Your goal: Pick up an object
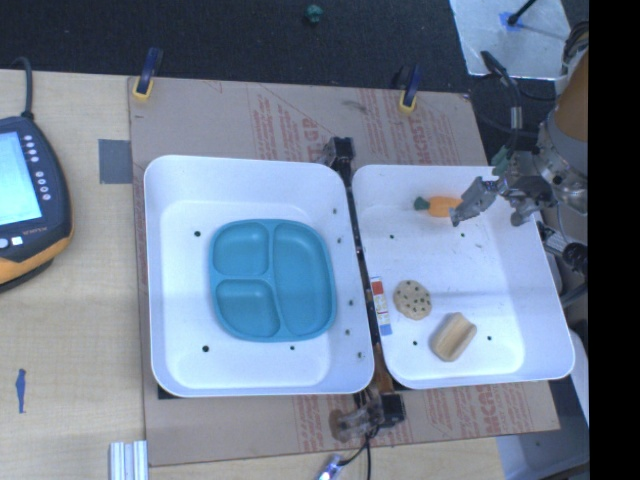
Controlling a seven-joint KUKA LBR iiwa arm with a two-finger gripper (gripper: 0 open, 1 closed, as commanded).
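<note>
Overhead, noted: two-finger metal gripper (pixel 492 203) spread apart, hovering low near far right corner of right-hand shallow white bin (pixel 520 298), clamping nothing. One finger tip just beside small orange toy carrot (pixel 441 206) by far edge, probably lined up for grasp. Round speckled cookie (pixel 412 299) and tan bread-like block (pixel 452 337) near front edge.

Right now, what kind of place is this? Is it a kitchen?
Probably a robot lab, not a kitchen. Two shallow white plastic bins sit on a clamped board, a grey robot arm's gripper hovers over toy food, and an orange-edged control tablet lies nearby.
</note>
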